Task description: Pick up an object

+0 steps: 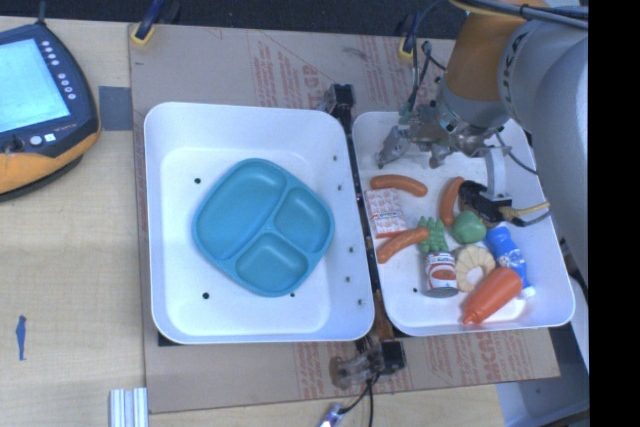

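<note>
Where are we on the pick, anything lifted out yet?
Nothing looks picked yet. The hand sits over the far end of the right white bin, nothing visible between its fingers. The toy foods, such as the orange plastic carrot and the nearest red sausage, lie in the bin. Grasp and lift remain.

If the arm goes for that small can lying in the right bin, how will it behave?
The can lies on its side, so it would probably roll when nudged. Its round wall may slip between fingers. The corn and carrot crowd it, so they would likely get pushed too.
</note>
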Robot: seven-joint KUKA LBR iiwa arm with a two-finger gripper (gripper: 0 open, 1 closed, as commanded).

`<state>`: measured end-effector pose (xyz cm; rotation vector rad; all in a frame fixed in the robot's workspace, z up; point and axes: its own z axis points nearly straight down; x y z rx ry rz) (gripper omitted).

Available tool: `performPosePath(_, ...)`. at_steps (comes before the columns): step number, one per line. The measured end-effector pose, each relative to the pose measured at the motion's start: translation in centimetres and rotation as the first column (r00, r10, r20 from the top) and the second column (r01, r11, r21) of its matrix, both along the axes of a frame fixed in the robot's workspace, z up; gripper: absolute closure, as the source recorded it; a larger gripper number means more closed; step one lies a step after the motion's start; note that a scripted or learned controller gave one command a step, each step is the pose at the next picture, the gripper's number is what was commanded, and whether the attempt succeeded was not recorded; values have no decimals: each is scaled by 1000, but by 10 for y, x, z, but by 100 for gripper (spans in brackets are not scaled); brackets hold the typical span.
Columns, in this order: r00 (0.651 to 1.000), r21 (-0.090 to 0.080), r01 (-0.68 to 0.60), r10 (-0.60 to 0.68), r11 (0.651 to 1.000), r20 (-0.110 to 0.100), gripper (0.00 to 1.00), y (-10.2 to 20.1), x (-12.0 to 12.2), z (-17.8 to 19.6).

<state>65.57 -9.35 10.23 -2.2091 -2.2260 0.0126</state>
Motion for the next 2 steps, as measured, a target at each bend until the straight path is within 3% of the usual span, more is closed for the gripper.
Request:
performPosePath(1, 1000, 0, 1, -1, 1000, 3, 0, 1, 0, -10)
performPosePath(2, 1000, 0, 0, 0, 1000, 0, 100, 0, 0, 0)
